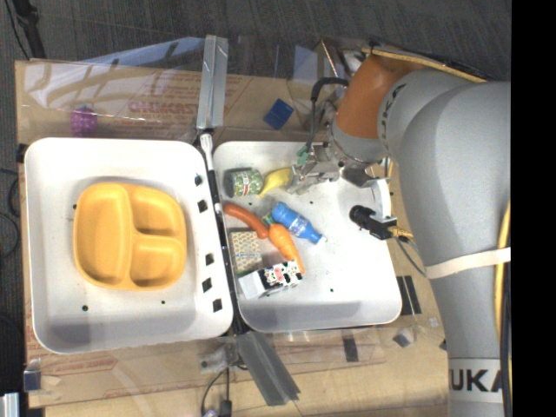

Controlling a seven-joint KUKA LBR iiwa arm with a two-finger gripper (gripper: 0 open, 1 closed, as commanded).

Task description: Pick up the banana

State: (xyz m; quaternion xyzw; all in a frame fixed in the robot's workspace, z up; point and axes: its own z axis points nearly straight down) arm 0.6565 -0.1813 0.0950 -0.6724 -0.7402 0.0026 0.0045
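The banana (276, 180) is small and yellow and lies near the back edge of the right bin (365, 294), between a green-labelled can (244, 182) and my gripper (306, 174). The gripper hangs low over the bin just to the right of the banana, its metal fingers touching or nearly touching the banana's right end. The orange band and grey arm rise behind it to the right.
The right bin also holds a blue bottle (296, 223), an orange carrot (282, 239), a red pepper (246, 218), a patterned card (245, 249) and a small printed box (271, 277). A yellow divided plate (130, 233) sits in the left bin (52, 320).
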